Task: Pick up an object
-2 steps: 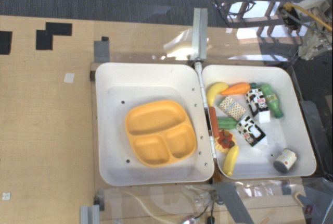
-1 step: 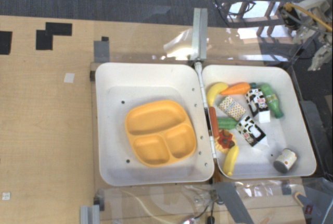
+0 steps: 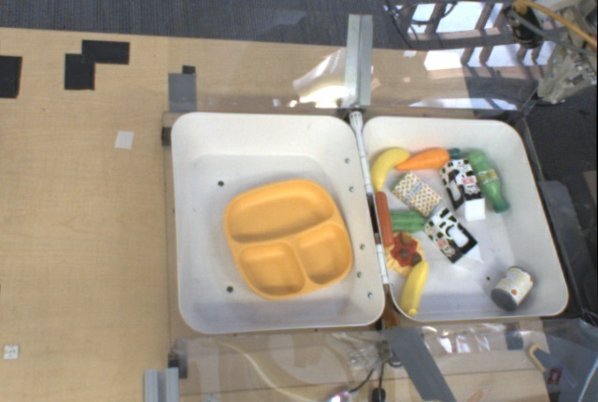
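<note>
Two white bins sit side by side on the table [image 3: 84,232]. The left bin [image 3: 201,297] holds a yellow divided plate [image 3: 288,237], lying flat a little toward 5 o'clock of the bin's centre.

The right bin [image 3: 537,204] holds all the loose things that could be picked. At its 11 o'clock a yellow banana [image 3: 388,165] curves beside an orange carrot [image 3: 428,159], the two touching. At 1 o'clock a green bottle [image 3: 488,180] lies on its side, just beside a black-and-white carton [image 3: 458,178]. A small patterned box [image 3: 418,193] rests near the centre, below the carrot. A second black-and-white carton [image 3: 450,236] lies tilted at the bin's middle, with a green piece [image 3: 406,221] at its 9 o'clock and a red piece [image 3: 404,251] touching that from below. A second banana [image 3: 415,286] lies at 7 o'clock against the front wall. A grey and white can [image 3: 512,288] lies on its side alone at 5 o'clock, well apart from the cluster. A reddish stick [image 3: 381,215] lies along the wall shared with the left bin.

At 2 o'clock of the view, beyond the bins, what looks to be the gripper [image 3: 565,54] hangs among cables; whether the jaws are apart or together I cannot tell, and nothing is seen between them.
</note>
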`<state>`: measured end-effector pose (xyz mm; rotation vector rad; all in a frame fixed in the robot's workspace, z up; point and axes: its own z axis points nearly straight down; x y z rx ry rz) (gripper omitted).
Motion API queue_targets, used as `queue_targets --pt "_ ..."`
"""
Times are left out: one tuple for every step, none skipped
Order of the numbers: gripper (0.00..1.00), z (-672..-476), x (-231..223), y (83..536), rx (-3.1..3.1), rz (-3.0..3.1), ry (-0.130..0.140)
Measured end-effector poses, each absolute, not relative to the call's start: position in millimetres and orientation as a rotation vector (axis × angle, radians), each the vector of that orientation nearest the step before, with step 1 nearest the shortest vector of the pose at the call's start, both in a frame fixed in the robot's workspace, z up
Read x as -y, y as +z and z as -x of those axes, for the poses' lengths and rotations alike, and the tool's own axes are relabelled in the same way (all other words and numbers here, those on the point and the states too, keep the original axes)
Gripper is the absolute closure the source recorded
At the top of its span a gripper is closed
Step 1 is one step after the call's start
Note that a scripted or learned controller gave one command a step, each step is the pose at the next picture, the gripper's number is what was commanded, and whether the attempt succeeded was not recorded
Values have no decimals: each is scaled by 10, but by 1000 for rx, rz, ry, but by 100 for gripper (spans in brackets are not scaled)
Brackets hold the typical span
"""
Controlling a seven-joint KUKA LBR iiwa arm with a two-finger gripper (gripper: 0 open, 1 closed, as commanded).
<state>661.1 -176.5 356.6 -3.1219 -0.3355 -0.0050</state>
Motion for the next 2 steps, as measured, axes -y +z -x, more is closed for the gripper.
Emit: queue_targets --pt "100 -6629 1749 3655 345 3119 -5" --pt "100 -6542 1589 3229 536 3095 2"
